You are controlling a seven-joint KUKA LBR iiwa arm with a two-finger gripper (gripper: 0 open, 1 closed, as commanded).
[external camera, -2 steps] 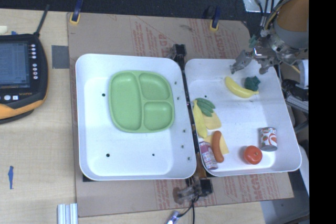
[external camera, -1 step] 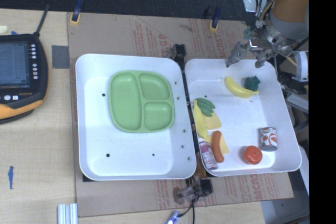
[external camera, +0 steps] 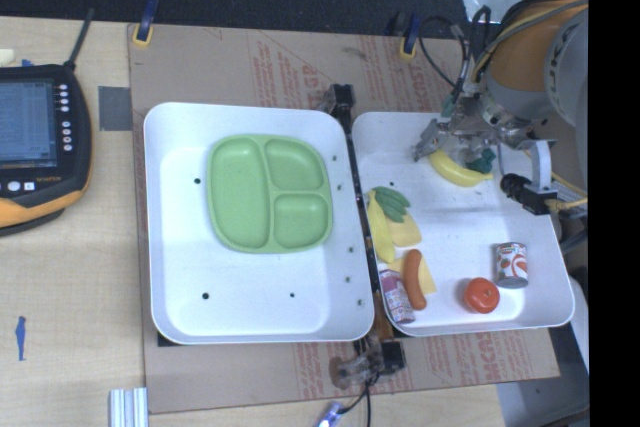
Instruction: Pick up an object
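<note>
- Left bin (external camera: 180, 305) and right bin (external camera: 540, 310): smooth white plastic with a soft sheen.
- Divided plate (external camera: 268, 192): pale green plastic, matt, smooth.
- Banana (external camera: 457, 171): yellow plastic, slightly glossy.
- Tomato (external camera: 481, 295): red plastic, glossy.
- Can (external camera: 510, 265): printed label, shiny metallic rim.
- Sheet under the bins (external camera: 250, 65): brown cardboard, matt, printed with red lettering.
- Table (external camera: 70, 335): light wood, smooth.
- Arm (external camera: 535, 40): orange band, glossy; grey shell, satin.
- Claw (external camera: 458, 137): dull grey metal.
- Pendant (external camera: 35, 140): glossy screen, orange casing.
</note>
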